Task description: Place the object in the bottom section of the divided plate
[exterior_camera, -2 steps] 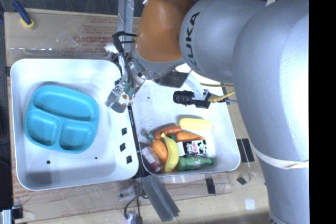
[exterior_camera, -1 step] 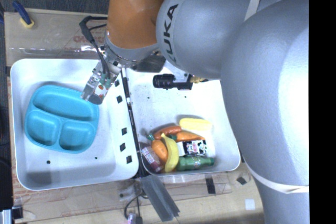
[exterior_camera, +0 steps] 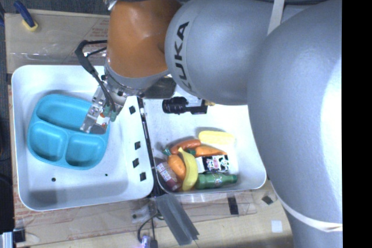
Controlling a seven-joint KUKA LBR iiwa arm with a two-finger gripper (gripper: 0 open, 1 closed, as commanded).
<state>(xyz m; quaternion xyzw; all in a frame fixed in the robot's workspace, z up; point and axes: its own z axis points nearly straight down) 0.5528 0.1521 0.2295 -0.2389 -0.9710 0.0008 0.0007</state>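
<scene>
Jaws [exterior_camera: 96, 119] hovered over the blue divided plate's [exterior_camera: 52, 142] right rim, apparently clamped on a small object [exterior_camera: 103, 116], reddish, probably light and rigid; best pinched across its middle. Identity unclear.

Smooth plastics and painted metal over raw wood

The blue divided plastic plate [exterior_camera: 67, 132] looks matt; the white plastic bin [exterior_camera: 35, 183] holding it is smooth, the grey arm casing [exterior_camera: 232, 49] above it faintly glossy, the pale wooden bench [exterior_camera: 58, 32] under it dull.
</scene>
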